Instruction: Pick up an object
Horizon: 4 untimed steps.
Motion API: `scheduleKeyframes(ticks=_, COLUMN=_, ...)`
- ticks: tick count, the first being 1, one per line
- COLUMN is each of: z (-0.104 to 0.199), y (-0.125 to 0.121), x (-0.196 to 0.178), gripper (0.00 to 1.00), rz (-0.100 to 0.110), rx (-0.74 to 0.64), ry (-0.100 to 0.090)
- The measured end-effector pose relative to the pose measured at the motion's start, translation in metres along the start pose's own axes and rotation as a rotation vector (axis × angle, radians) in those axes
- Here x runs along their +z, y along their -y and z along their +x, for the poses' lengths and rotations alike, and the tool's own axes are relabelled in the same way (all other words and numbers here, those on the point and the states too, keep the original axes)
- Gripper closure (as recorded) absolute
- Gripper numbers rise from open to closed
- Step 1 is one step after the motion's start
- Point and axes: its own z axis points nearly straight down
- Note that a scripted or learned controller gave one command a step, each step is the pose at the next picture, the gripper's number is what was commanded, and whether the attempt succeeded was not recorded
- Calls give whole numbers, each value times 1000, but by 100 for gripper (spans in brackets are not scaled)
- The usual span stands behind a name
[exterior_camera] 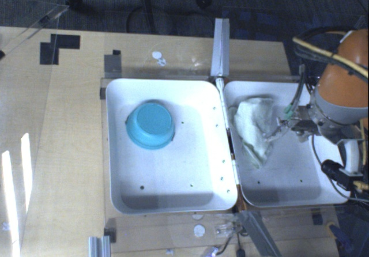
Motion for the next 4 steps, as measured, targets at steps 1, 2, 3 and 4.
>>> scheduleKeyframes(ticks=1, z=-20, y=-85, x=92, gripper=0, rz=-3, rx=-181, ry=1)
scheduleKeyframes(ticks=2, z=-31, y=-144, x=145, gripper=0, rz=-13, rx=-30, ry=2)
scheduleKeyframes(ticks=3, z=-29, y=-146, x=133, gripper=100, rz=-19, rx=-34, ry=0)
scheduleKeyframes(ticks=4, z=71, y=-163, x=50, gripper=100, rz=-5, rx=-67, ry=1)
